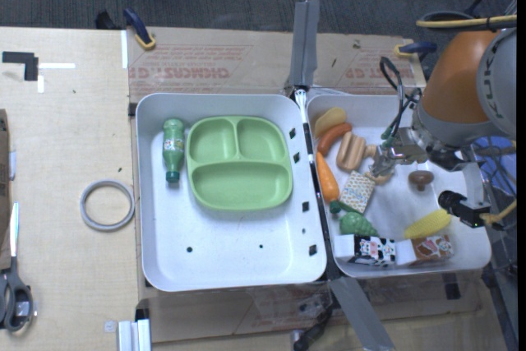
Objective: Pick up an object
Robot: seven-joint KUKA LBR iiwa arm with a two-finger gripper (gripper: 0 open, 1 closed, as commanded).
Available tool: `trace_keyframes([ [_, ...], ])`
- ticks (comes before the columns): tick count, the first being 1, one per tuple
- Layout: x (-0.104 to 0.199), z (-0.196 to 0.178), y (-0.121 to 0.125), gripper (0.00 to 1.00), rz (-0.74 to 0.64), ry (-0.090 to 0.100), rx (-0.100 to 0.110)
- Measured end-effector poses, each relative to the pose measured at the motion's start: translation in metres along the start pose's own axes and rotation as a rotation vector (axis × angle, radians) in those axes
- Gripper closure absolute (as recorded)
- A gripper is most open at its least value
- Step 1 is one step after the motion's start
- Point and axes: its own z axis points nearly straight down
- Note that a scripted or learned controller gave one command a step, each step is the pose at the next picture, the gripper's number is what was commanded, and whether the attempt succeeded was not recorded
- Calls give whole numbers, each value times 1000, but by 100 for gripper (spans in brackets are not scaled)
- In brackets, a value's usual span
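Robotics lab; taped cardboard bench, two white bins, carpet

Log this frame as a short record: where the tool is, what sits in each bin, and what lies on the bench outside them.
arm: grey with orange band, reaching in from the right
tool: low over the right bin, beside the hot dog; grip state unclear
left bin: green divided plate, green bottle lying left of it
right bin: carrot, cracker, broccoli, mushroom, corn, milk carton
bench: tape ring, scissors
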Motion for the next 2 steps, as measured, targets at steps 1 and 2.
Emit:
trace_keyframes([
  [1,0,0,0,0,1,0,0],
  [2,-5,44,50,0,-6,-1,-5],
])
